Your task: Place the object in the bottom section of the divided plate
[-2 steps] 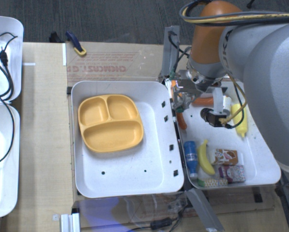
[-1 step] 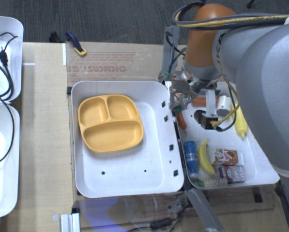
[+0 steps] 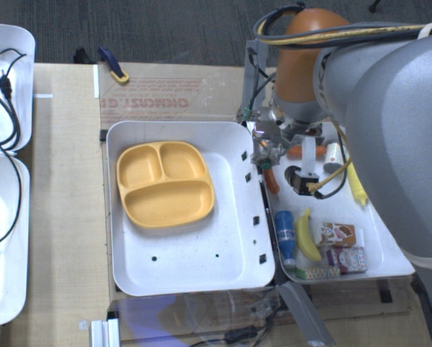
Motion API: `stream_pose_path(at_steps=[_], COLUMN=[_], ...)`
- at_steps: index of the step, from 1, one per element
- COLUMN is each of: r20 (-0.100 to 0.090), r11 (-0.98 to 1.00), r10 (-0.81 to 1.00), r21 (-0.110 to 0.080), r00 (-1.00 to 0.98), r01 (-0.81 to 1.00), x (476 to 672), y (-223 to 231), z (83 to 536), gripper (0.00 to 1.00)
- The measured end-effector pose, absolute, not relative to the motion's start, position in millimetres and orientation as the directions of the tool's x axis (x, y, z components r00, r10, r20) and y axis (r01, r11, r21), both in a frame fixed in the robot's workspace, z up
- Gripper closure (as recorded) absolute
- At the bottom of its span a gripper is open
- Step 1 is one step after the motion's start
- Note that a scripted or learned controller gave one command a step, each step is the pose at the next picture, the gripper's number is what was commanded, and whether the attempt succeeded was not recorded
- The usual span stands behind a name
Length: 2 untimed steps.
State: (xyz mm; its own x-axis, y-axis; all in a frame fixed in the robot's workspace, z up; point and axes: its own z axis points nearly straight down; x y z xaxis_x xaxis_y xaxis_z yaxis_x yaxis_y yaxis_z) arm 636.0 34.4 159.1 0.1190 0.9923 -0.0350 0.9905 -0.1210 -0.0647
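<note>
Divided plate in left bin — all sections bare. Gripper over right bin's far-left corner; grip state unclear. Pick and placement — both remain.

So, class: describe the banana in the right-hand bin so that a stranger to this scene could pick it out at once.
Start at the right white bin, where the grey arm reaches in. At its near end small items lie side by side: a blue bottle, then the banana, then small printed cartons. The banana is the curved yellow one, between the bottle and the cartons.
</note>
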Motion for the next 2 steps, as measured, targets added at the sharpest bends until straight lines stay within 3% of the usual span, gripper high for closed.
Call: stream_pose_path(at_steps=[1,2], r20=[-0.028,-0.002], r11=[-0.114,-0.161], r10=[0.993,0.987], r21=[-0.016,-0.001], r00=[0.113,0.161], r01=[0.993,0.987], x=[636.5,633.9], y=[49,130], z=[161,227], gripper=[1.00,1.00])
